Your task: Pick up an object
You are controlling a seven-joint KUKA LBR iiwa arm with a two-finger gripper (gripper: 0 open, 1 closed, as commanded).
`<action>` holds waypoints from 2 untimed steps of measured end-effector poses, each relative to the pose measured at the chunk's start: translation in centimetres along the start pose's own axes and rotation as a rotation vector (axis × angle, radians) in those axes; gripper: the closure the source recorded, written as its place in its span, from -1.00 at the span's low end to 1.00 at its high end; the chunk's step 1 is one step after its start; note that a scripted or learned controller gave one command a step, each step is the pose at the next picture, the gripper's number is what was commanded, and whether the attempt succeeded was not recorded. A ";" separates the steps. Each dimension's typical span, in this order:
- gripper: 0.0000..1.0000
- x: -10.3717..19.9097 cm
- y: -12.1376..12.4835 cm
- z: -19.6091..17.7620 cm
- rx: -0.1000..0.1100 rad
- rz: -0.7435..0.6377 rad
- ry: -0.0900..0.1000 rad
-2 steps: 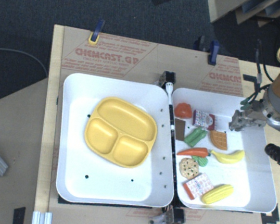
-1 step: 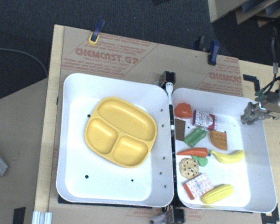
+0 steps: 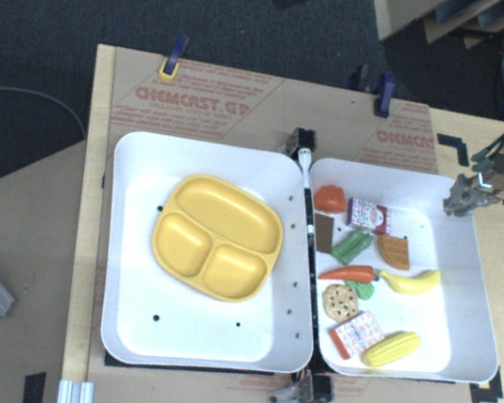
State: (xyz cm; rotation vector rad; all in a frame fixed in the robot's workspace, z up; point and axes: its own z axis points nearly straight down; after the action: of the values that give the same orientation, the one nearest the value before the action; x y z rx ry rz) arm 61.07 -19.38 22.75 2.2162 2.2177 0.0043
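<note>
Right bin (image 3: pixel 469 268) full of small toy food. Banana (image 3: pixel 410 282) sits near middle, toward 3 o'clock side, just right of carrot (image 3: pixel 350 274). Looks light, hard plastic, smooth (maybe slippery). Long way runs 9 to 3 o'clock, tip curls up at 3. Best pinch: across fat middle. Gripper (image 3: pixel 463 194) hangs over bin's 1 o'clock corner, holds nothing; open or closed, cannot tell.

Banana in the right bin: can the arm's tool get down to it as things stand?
Probably yes. The banana lies exposed on the right bin floor, with only the carrot tip close by. The tool sits over that bin's upper right corner, nothing between.
</note>
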 end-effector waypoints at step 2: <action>1.00 10.4 -2.1 1.8 0.010 -0.005 0.006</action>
State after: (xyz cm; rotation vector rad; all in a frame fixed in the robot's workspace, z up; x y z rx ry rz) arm 58.94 -9.01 20.90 2.2184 2.2310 0.0003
